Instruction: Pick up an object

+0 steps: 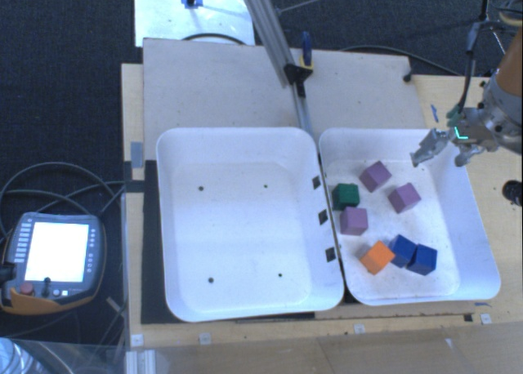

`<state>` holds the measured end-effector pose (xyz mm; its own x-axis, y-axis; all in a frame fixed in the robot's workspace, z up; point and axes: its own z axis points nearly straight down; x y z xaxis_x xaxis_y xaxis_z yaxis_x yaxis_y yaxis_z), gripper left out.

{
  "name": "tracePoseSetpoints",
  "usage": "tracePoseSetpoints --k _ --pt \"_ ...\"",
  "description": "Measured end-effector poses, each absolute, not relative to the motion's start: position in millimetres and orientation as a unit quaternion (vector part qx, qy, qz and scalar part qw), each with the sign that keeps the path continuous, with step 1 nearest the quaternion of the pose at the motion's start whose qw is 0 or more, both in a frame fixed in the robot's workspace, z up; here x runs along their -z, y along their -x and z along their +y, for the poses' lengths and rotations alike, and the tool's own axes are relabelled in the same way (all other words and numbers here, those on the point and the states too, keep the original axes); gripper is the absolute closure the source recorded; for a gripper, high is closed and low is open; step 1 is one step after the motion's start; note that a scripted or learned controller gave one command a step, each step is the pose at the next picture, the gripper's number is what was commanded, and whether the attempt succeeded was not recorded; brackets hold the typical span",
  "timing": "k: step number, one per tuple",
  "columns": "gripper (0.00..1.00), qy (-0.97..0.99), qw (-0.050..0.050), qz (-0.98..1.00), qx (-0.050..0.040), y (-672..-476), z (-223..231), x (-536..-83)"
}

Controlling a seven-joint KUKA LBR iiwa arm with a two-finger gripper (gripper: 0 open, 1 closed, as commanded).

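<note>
The claw point(442, 149) hangs open and empty over the upper right of the right bin point(482, 270), above the blocks. Nothing is picked yet: the nearest purple cubes point(376, 175) point(404, 197) lie loose on the bin floor, so descent, grasp and lift all remain.

Two white bins, the left bin point(245, 225) and the right bin point(466, 225), are seen on a beige bench point(221, 78). In the right bin, three purple blocks point(375, 175) point(404, 197) point(354, 220) are shown with a green block point(346, 195), an orange block point(377, 257) and two blue blocks point(402, 248) point(422, 259). A grey pendant point(51, 262) with a white screen and orange base is pictured on dark carpet point(65, 62).
</note>
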<state>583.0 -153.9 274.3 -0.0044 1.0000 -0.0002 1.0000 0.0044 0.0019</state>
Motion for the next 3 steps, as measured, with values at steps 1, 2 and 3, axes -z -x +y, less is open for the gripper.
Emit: tracePoseSetpoints --k 1,2,3 --pt "0.00 -0.707 -0.001 0.708 0.0010 -580.1 -162.3 -228.0" --pt "0.00 -0.707 -0.001 0.707 0.0009 -579.2 -172.2 -179.6" --pt "0.00 -0.706 -0.002 0.708 0.0012 -580.9 -171.7 -117.1"
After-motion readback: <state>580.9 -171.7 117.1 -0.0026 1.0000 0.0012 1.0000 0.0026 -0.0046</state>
